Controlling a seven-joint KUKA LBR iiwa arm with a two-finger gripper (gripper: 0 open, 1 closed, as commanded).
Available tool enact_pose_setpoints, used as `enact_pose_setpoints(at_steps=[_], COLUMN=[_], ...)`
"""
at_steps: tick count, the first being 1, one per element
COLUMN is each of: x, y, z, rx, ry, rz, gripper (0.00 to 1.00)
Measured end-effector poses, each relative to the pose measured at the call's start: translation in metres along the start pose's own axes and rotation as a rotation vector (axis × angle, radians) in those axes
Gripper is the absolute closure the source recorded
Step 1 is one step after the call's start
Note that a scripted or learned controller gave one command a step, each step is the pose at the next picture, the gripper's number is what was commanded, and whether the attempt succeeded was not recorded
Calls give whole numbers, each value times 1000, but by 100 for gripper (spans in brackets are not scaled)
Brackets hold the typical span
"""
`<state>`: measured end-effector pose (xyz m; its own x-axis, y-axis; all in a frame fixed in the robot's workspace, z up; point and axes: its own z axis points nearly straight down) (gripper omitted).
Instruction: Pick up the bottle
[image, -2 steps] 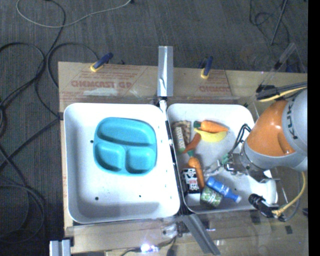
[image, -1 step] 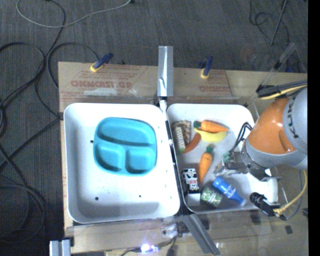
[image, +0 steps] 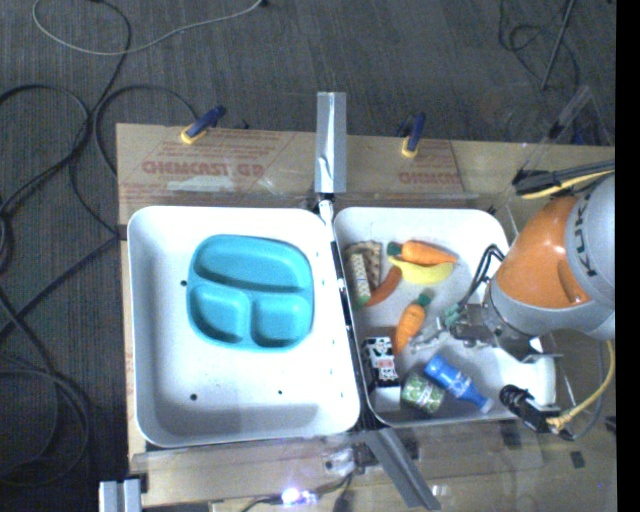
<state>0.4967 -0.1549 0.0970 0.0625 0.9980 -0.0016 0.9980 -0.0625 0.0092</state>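
Camera view shows the bottle, blue with a paler cap end, lying on its side near the front wall of the right bin. It looks like light, stiff, smooth plastic, liable to roll or slip, so a hold across its round middle seems safest. Touching its left end sits a green jar; behind the bottle lie two carrots. Just behind the bottle hangs the gripper; I cannot tell its state.
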Motion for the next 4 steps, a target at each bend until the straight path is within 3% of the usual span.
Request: enact_pose_setpoints(at_steps=[1,2,3,4], x=[-3,-3,-3,-15], y=[-7,-6,-7,-8], z=[8,0,0,8], rx=[-4,-3,-3,2], ry=[1,1,2,4], rz=[13,13,13,4], gripper=[0,100,0,0])
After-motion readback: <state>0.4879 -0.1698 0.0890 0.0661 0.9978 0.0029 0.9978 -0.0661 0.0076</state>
